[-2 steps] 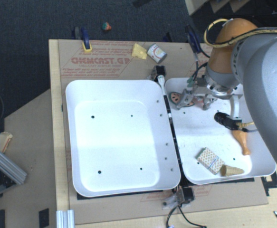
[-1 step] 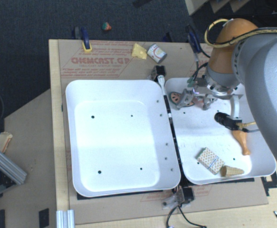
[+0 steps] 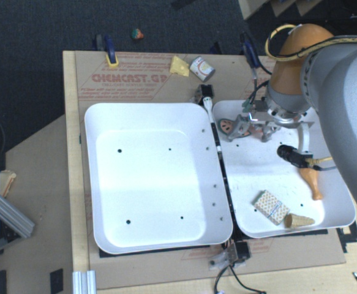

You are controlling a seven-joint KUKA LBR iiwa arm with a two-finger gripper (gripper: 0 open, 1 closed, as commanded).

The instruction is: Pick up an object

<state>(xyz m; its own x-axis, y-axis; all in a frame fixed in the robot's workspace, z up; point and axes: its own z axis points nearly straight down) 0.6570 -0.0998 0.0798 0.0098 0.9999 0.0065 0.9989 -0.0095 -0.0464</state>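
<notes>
My gripper (image 3: 252,130) hangs low over the far left corner of the right bin (image 3: 331,222), its two fingers spread with nothing between them. Just left of it, against the bin's far wall, lies a small pinkish round thing (image 3: 227,126), beside the left finger and not held. Nearer the front of the same bin sit a patterned small box (image 3: 271,206) and a tan wedge (image 3: 300,220). An orange carrot-shaped piece (image 3: 313,182) lies by the right wall.
The left bin (image 3: 98,164) adjoins the right one along a black divider. Behind the bins, on the cardboard, lie a yellow wedge (image 3: 179,66) and a small white box (image 3: 201,69). Blue clamps (image 3: 109,46) hold the board's far edge.
</notes>
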